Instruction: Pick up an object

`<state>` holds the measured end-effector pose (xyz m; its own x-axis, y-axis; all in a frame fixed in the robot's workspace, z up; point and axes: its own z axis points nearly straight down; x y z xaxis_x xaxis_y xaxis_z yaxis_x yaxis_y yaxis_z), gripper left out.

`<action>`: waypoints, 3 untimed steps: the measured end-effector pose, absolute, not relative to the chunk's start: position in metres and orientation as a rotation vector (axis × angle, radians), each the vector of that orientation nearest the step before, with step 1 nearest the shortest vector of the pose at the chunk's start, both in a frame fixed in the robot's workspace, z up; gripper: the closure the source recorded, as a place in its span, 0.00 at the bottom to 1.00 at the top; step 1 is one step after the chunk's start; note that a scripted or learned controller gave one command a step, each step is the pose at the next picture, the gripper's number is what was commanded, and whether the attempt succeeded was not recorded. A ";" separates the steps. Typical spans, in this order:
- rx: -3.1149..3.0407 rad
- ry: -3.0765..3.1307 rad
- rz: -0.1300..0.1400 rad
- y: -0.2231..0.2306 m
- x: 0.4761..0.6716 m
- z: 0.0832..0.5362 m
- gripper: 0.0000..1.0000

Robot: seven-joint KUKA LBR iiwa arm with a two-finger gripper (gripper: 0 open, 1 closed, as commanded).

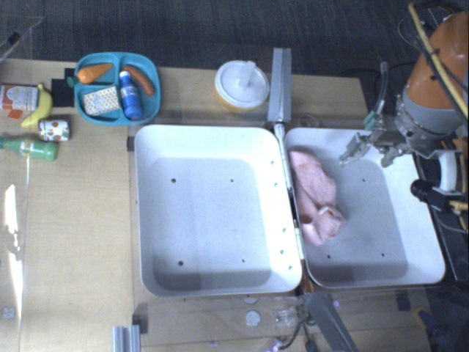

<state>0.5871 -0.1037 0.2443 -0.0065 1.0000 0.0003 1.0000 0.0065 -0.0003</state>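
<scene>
Even, cool overhead light; moderately bright. Soft grey shading inside both shallow white plastic bins (pixel 212 141), deepest along near walls. Pale glare streak on light wooden bench surface (pixel 11 211) at left. Slightly soft focus throughout; dark floor grainy.

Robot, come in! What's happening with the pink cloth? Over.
Gripper open, above right bin's far edge. Pink cloth lying by the divider, untouched. Nothing in the way.

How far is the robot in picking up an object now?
Done: the end effector is above the right bin. In hand: nothing visible. Left: the pink cloth lies on the bin floor by the left wall, apart from the end effector, so reach, grasp and lift remain.
</scene>
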 end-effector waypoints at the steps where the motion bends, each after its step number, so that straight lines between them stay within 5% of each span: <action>1: -2.195 -2.245 0.001 -0.085 0.574 0.129 0.00; 2: -1.898 -2.506 -0.003 -0.046 0.570 0.184 0.00; 3: -2.023 -2.403 0.000 -0.087 0.601 0.113 0.00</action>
